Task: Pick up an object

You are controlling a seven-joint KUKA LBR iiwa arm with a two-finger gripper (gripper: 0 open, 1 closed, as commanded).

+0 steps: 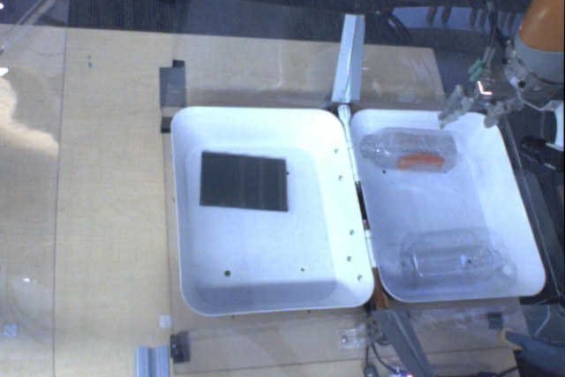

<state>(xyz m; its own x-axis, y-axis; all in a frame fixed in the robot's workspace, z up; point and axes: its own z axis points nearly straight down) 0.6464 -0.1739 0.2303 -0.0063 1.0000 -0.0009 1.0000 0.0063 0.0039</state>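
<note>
- Gripper (470,108) sits at far right, over the far rim of the right bin (521,216). Fingers look spread w/ nothing between them – thin metal prongs splayed out left and right.
- Arm comes in from the right edge; orange band (543,18) visible above the wrist.
- Possible picks, all in the right bin:
  - clear bottle (410,150) w/ an orange bit inside, lying on its side at the far end, just left of and nearer than the gripper.
  - second clear bottle (455,260), also on its side, at the near end, well apart from the gripper.
- Left bin (190,216) holds a dark flat rectangle (244,182), lying flat towards its far-left part.
- Judgement: approach stage, nothing picked yet. Closest target is prob. the far bottle.
- Risks from here:
  - Gripper is right at the bin rim – straight descent could clip the wall instead of reaching the floor.
  - Bottles are round and smooth, so a pinch off-centre could squirt one sideways or roll it away.
  - Clear plastic is faint against white, esp. the near one; aim may land off the body.
  - Thin plastic may also give under the squeeze, so the grip could slip on lift.
  - Dark rectangle lies flush, so there's little edge to get fingers under.
</note>
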